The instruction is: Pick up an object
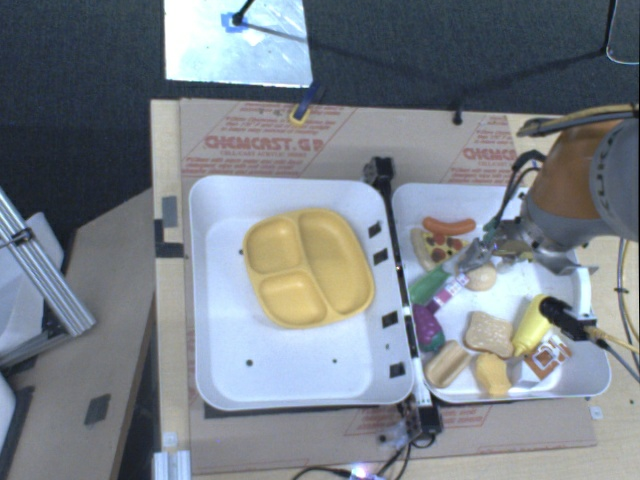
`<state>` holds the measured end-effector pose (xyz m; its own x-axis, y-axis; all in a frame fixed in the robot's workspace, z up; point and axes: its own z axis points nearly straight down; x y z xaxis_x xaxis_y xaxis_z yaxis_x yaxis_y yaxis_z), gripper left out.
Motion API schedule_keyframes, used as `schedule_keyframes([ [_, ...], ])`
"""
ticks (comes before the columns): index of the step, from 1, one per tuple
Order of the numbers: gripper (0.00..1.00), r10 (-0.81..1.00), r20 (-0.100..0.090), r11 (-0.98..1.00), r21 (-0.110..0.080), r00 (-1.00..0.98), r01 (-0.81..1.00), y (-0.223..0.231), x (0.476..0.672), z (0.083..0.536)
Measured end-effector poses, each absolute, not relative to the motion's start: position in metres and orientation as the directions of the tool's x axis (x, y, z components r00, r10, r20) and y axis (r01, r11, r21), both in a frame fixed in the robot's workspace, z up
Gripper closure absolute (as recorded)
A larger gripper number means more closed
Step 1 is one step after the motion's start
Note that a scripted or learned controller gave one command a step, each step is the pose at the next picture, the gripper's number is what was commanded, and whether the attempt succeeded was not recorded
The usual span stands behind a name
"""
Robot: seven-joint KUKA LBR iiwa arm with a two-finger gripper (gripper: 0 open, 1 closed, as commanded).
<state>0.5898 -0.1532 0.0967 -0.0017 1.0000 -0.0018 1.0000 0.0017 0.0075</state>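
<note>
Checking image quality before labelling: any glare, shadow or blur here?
Camera view: glare whitens the silver sheet at top; lighting on both bins is even, with soft shadows; the yellow tray is sharp; the gripper looks slightly soft.

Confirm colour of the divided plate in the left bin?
Yellow, plain, no pattern. The divided plate shows clearly in the camera view, lying in the left bin.

1. My gripper (478, 258) hangs low in the right bin (597, 373), beside a pizza slice (434, 248) and a small beige ball (483, 279)
2. A hot dog (449, 225) lies near, with toast (488, 333) and a mustard bottle (531, 326) further down
3. A yellow divided plate (305, 266) sits in the left bin (215, 348)
</note>
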Motion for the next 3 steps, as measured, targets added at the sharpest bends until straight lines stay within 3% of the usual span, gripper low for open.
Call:
schedule_keyframes([
  [2,1.00,1.000,-0.002,0.004,0.008,-0.004,1.000,-0.159,0.601,0.208],
  [3,1.00,1.000,-0.001,0.005,0.004,-0.005,1.000,-0.159,0.602,0.226],
])
